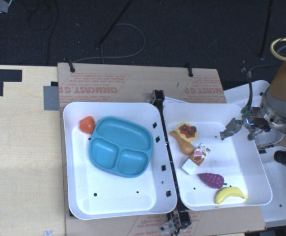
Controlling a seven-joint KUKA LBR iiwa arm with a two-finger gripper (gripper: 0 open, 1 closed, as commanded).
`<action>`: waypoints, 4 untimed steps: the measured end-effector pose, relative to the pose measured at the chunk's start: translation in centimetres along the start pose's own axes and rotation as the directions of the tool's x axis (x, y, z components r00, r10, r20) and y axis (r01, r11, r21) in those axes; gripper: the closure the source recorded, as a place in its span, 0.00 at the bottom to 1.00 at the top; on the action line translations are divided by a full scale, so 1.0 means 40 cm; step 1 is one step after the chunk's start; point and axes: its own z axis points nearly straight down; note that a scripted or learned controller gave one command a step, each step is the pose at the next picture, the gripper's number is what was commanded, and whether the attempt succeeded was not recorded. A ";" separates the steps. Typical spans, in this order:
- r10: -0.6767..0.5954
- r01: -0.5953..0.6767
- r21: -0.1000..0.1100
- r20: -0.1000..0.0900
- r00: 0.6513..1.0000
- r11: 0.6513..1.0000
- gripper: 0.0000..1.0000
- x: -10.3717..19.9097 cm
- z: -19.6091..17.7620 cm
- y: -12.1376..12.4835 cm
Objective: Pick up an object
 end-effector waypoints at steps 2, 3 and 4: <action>-0.001 0.001 -0.004 0.000 1.000 1.000 0.00 -0.012 0.141 -0.004; 0.000 0.000 -0.013 0.001 1.000 1.000 0.00 -0.019 0.273 0.024; 0.003 -0.003 -0.016 0.005 1.000 1.000 0.00 -0.024 0.307 0.025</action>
